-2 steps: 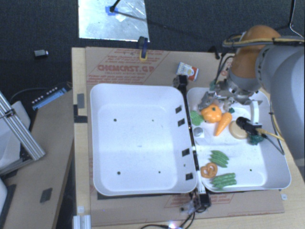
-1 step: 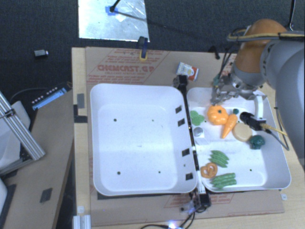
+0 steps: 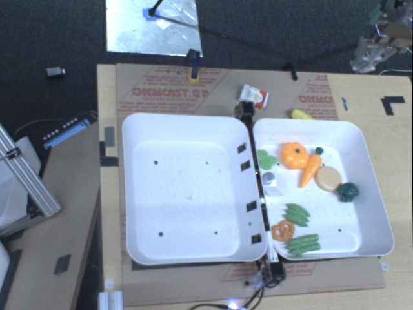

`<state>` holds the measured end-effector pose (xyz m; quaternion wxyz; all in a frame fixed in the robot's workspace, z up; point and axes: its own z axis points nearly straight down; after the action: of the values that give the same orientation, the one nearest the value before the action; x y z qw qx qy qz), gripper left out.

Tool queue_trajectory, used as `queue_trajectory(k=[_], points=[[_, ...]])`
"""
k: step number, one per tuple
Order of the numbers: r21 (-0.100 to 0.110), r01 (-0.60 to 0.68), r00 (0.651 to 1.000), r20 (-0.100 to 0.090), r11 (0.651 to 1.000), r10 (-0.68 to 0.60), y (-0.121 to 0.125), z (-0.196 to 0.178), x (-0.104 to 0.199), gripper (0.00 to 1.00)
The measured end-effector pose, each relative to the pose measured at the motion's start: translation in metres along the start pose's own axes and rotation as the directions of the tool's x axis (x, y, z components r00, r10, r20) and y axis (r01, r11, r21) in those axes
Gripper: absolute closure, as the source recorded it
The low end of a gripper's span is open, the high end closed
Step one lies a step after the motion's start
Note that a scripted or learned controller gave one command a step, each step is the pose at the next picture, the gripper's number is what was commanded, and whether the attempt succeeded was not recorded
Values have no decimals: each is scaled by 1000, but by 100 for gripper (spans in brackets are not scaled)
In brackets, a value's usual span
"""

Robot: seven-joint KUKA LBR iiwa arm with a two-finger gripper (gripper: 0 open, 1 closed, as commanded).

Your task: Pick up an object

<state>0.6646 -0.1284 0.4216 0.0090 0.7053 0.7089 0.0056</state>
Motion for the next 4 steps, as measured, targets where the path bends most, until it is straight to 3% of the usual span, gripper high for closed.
queue_trajectory(k=[1,3,4], points=[[17,0,1000,-4,1000,0,-10,-7,22,100],[18,-6,1000,-2,1000,6,2,70,-72,100],[27,-6,1000,-6,1000,6,-73,144,-59,100]])
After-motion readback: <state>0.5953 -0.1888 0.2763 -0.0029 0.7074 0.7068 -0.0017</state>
